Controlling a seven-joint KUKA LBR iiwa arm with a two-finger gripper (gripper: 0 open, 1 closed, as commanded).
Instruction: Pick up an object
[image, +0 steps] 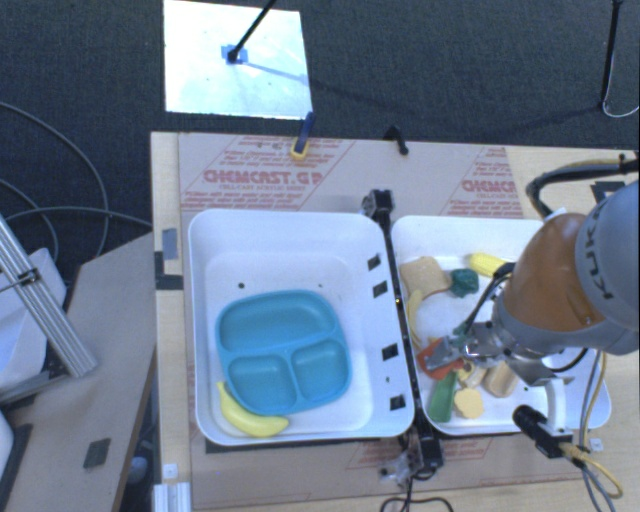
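My gripper (462, 348) hangs low in the right bin (598, 405), under the grey arm with its orange band (545, 275). Its tip sits right by a red-orange item (434, 356) near the bin's left wall. Around it lie a green piece (443, 396), a yellow piece (468, 404) and a tan piece (498, 379). Further back are a tan bread-like piece (424, 275), a dark green object (464, 282), a yellow object (485, 264) and a white round thing (434, 316). The arm hides part of the bin.
The left bin (290, 235) holds a blue divided plate (284, 350) and a banana (251, 421) at its front left corner. A black divider (398, 320) runs between the bins. Cables trail at the front right (585, 460).
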